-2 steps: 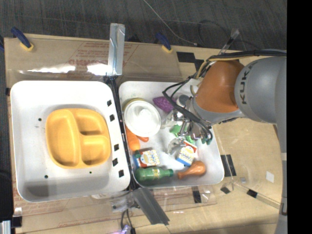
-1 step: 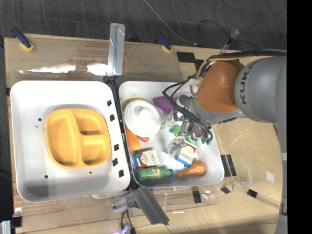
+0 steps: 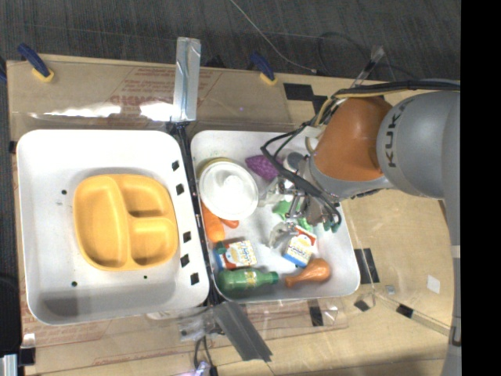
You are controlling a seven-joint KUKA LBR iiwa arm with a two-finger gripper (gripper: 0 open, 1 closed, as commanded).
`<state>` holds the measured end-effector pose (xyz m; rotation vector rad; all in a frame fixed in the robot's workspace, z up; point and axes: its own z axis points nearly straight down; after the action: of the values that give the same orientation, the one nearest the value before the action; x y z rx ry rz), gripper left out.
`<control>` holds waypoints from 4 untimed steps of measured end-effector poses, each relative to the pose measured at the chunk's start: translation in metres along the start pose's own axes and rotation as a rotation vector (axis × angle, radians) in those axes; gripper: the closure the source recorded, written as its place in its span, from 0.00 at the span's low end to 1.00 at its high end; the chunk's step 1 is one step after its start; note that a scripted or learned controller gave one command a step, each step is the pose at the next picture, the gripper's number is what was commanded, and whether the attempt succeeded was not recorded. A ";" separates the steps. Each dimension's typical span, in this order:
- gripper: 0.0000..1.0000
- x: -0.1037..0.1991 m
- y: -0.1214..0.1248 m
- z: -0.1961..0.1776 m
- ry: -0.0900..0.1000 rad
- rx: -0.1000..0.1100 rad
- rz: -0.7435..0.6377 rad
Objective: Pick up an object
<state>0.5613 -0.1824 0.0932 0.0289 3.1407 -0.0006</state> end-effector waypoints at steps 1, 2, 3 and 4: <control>0.00 0.000 0.000 0.000 0.000 0.000 0.000; 0.00 0.000 0.000 0.000 0.000 0.000 0.000; 0.00 0.000 0.000 0.000 0.000 0.000 0.000; 0.00 0.000 0.000 0.000 0.000 0.000 0.000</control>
<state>0.5613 -0.1824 0.0932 0.0289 3.1406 -0.0005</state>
